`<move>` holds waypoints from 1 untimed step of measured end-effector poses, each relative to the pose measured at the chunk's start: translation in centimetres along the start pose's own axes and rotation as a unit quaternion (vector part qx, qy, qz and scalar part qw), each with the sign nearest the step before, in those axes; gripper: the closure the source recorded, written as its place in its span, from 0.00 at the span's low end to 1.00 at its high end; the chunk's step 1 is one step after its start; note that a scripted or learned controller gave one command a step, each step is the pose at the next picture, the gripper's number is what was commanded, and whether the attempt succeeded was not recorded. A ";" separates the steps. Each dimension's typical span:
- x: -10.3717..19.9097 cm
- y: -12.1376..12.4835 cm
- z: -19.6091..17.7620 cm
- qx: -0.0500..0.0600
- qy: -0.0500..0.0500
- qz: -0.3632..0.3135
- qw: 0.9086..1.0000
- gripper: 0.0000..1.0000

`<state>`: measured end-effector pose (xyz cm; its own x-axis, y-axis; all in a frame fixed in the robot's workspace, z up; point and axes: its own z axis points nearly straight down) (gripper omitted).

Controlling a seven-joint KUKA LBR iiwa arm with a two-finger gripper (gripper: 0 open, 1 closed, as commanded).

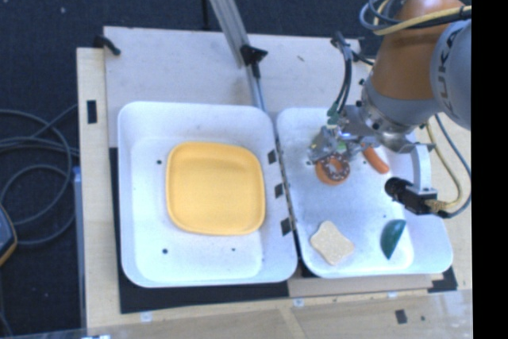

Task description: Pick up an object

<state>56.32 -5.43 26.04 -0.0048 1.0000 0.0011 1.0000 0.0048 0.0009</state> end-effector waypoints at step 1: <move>5.6 -0.1 1.4 0.000 0.000 0.000 1.000 1.00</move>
